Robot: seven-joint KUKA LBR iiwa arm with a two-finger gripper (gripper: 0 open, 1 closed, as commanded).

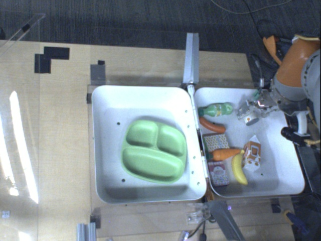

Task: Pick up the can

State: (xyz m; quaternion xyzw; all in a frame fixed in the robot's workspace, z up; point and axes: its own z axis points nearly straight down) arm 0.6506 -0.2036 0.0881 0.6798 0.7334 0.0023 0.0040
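A small dark red can [218, 173] sits in the front left corner of the right bin [281, 179], just left of a banana [238, 170]. My gripper [252, 110] hangs over the back of that bin, to the right of a green bottle [216, 109]. It is well away from the can, and I see nothing held in it. The grey arm with its orange band [296, 59] comes in from the right.
The right bin also holds a sausage [212, 126], a patterned packet [215, 142], a carrot [226, 154] and a small carton [252, 154]. A green divided tray [153, 150] lies in the left bin [105, 134]. A metal divider [191, 59] stands between the bins.
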